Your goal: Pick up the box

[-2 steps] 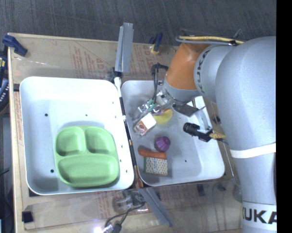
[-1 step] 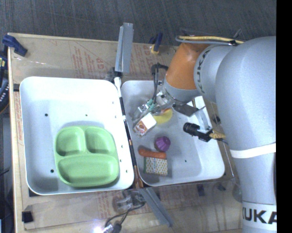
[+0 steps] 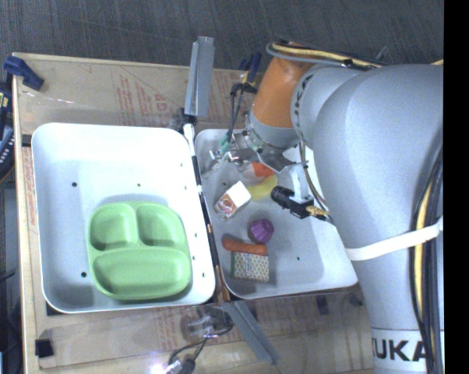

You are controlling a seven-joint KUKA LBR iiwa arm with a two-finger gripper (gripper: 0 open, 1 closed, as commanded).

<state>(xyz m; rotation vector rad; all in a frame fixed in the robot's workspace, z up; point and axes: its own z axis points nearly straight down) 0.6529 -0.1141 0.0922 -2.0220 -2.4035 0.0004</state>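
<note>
While the arm [image 3: 351, 154] hangs low over the right bin [image 3: 312, 275], its wrist and orange band blanket the bin's twelve o'clock end, and I cannot tell whether the gripper [image 3: 238, 156] is spread or closed from up here. The box [image 3: 234, 199], small and white with a printed face, lies tilted near the bin's nine o'clock wall, just at six o'clock of the gripper and apparently apart from it.

Here's the worry: that box sits tight to the wall, so a finger coming down on that side could strike the rim or shove the box flat. Its tilt looks ready to let it twist out of a pinch.

Crowded neighbours too: a purple piece [image 3: 260, 230] at four o'clock of the box, a red sausage-shaped thing [image 3: 245, 246] and a patterned packet [image 3: 251, 267] toward six. A drifting grasp might grab one instead. The green tray [image 3: 137, 252] in the left bin [image 3: 55, 154] is well clear.
</note>
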